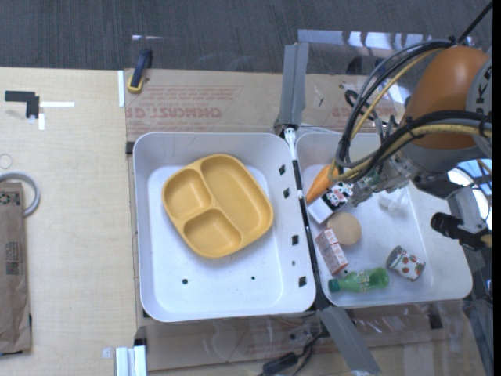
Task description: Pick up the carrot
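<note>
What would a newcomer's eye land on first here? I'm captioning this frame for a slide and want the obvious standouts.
Probably the yellow divided plate, lying alone in the left bin. Next, the arm's big orange band at upper right, trailing cables down toward the gripper. The gripper is at the right bin's left edge, right by the orange carrot, with a green bottle and a small carton nearer the front.

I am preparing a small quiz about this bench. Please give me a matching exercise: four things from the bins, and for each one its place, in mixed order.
Things:
1. yellow divided plate
2. carrot
3. green bottle
4. small red carton

Places:
A. near front edge of right bin
B. middle of left bin
C. right bin, by the divider, below the carrot
D. upper left of right bin, beside the tool

Pairs: 1-B, 2-D, 3-A, 4-C
</note>
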`<state>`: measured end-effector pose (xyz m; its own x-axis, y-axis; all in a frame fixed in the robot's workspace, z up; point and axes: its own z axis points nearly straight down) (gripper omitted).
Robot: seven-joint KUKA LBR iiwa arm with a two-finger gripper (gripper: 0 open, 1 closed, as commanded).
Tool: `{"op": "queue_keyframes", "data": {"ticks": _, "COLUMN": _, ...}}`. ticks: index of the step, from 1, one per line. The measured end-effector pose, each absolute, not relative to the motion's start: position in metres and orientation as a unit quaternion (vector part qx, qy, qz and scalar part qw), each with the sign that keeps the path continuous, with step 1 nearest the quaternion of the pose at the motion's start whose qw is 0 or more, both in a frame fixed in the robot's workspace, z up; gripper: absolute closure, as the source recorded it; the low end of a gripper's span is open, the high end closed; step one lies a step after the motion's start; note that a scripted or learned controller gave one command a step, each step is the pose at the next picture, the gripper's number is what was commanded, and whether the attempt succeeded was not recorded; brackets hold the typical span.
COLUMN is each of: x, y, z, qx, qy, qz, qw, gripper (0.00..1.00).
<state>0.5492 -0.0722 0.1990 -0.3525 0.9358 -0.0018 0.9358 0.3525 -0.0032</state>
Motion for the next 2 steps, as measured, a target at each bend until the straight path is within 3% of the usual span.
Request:
{"op": "queue_keyframes", "data": {"ticks": 1, "x": 0.582, "y": -0.060, "z": 0.228, "qx": -0.472, "qy": -0.882, "qz": 0.0005, "qw": -0.001, "gripper": 1.00}}
{"op": "queue_keyframes", "data": {"ticks": 2, "x": 0.629, "y": -0.044, "z": 0.192, "qx": -0.384, "qy": -0.923, "qz": 0.0002, "qw": -0.001, "gripper": 1.00}}
